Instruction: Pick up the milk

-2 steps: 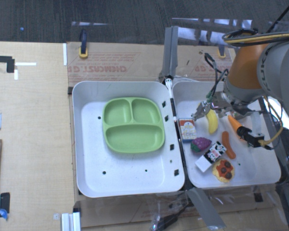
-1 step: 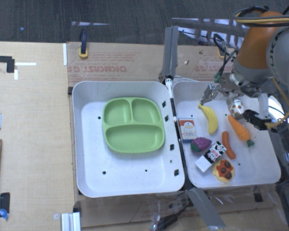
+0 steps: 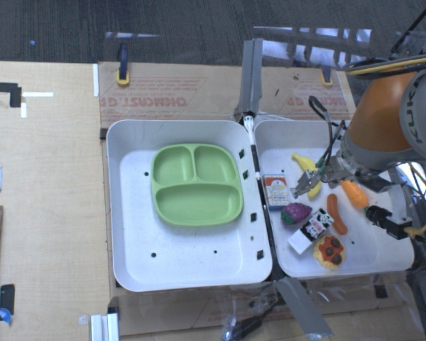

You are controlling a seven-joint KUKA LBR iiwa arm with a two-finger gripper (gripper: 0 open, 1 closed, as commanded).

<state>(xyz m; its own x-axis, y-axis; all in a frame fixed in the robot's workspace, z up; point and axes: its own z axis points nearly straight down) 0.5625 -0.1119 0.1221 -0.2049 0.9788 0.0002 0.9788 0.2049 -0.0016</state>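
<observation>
Pale wooden bench [image 3: 42, 190] under cardboard sheet [image 3: 170, 91], dark carpet floor [image 3: 163, 9] beyond.

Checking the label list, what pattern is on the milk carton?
Black and white cow patches on the milk carton, seen in the camera view.

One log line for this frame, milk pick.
phase: approach | gripper: over right white bin, beside yellow banana | black-and-white cow-print milk carton: lying in bin, untouched | green divided plate: left bin
</observation>
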